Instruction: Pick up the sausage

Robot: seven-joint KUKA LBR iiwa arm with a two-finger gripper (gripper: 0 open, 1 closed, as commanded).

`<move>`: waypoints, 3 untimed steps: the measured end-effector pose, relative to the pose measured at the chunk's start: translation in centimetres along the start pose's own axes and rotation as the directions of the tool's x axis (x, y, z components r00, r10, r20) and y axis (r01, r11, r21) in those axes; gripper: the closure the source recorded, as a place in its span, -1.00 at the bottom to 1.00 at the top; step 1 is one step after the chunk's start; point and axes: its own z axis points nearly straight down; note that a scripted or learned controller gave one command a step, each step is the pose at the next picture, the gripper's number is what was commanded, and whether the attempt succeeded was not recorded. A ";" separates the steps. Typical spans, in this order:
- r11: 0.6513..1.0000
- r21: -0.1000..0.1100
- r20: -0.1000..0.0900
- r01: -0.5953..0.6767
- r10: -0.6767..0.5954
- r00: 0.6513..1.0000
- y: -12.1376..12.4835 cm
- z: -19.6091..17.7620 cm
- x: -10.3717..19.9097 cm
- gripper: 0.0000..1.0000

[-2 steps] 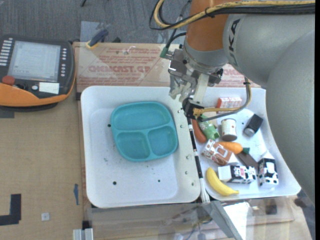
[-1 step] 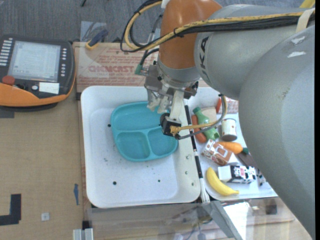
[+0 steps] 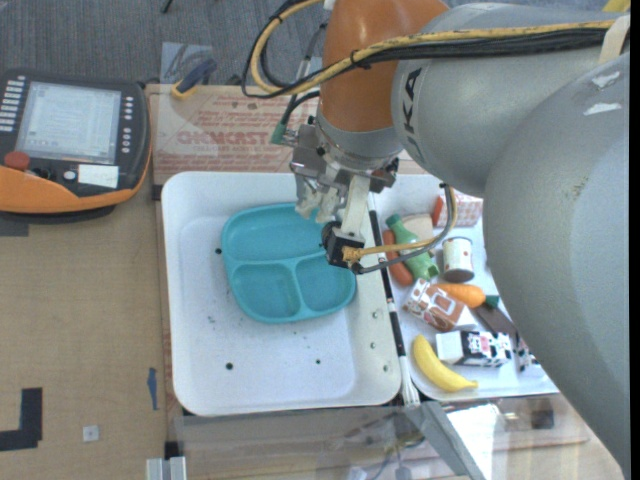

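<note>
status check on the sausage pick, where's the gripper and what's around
Two-finger gripper over the teal divided plate's top edge, left bin. Reddish-brown sausage lies in the right bin, untouched. Green bottle crowds it.

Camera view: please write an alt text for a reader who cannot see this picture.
A grey robot arm with an orange band reaches in from the right, its gripper over the far edge of a teal divided plate in the left white bin. The right bin holds toy foods, among them a banana, a carrot and a green bottle.
</note>
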 end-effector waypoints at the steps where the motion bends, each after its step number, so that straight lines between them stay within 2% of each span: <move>1: 0.995 -0.005 -0.001 -0.097 0.097 0.995 0.9 -2.2 -1.3 1.00; 2: 0.986 0.000 0.001 -0.169 0.169 0.986 -5.6 -0.5 5.4 1.00; 3: 0.986 0.002 0.002 -0.166 0.166 0.986 -5.6 -1.3 5.5 1.00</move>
